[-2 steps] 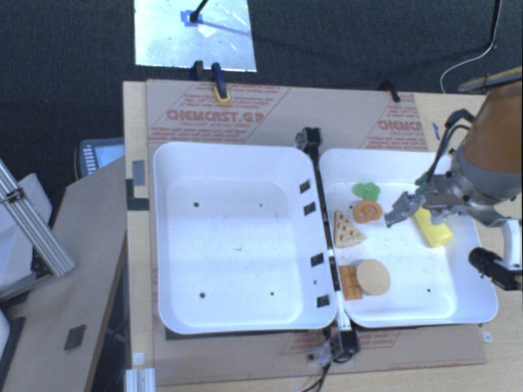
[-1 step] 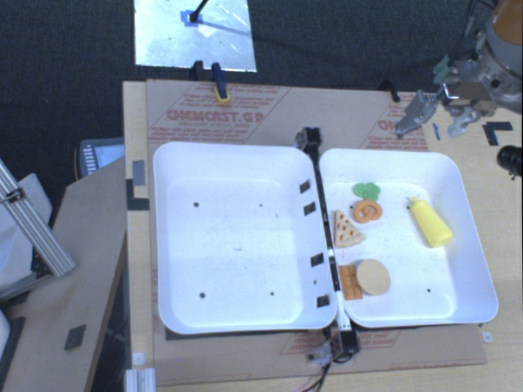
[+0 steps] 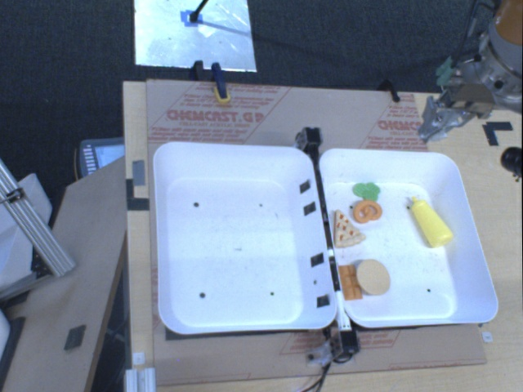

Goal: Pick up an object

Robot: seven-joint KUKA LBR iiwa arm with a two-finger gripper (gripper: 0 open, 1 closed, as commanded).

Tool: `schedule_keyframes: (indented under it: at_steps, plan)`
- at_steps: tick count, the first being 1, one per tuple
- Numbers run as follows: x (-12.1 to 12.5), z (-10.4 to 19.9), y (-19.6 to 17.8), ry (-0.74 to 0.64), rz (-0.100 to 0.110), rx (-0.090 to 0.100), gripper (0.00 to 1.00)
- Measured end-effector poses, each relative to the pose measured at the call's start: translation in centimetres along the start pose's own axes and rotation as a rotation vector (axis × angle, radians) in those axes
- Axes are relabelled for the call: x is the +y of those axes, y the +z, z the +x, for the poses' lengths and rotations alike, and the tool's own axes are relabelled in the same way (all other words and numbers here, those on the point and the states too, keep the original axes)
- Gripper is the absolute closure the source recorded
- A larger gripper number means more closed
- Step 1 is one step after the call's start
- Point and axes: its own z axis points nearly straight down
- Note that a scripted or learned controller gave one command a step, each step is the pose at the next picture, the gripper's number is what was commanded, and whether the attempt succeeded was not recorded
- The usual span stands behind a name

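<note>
The right bin (image 3: pixel 466 243) holds several small items. A yellow bottle (image 3: pixel 429 222) lies on its side toward the bin's right. A green leafy piece (image 3: pixel 367 190) sits above an orange pretzel (image 3: pixel 367 211). A pizza slice (image 3: pixel 347 230) lies by the divider, with a tan round disc (image 3: pixel 374 277) and an orange cracker (image 3: pixel 349 282) below it. My gripper (image 3: pixel 432 126) hangs above the bin's far right corner, well apart from every item, with nothing seen in it.
The left bin (image 3: pixel 233 158) stands beside the right one, joined by a black-clipped divider (image 3: pixel 315 219). A shiny metal sheet (image 3: pixel 194 23) lies at the back left, with clamps (image 3: pixel 219 84) on the cardboard edge.
</note>
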Motion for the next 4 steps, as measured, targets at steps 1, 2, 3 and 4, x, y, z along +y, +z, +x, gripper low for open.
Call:
schedule_keyframes:
  at_steps: [1, 2, 3, 4]
  plan:
    - [-8.2, 7.2, -0.4, -0.002, 0.005, 0.004, 1.0]
    - [-8.8, 14.6, 8.4, -0.002, 0.013, 0.002, 1.0]
    - [-7.9, 17.1, -5.0, 0.002, -0.01, 0.006, 1.0]
    - [-8.5, 21.5, -9.8, 0.0, 0.001, 0.005, 1.0]
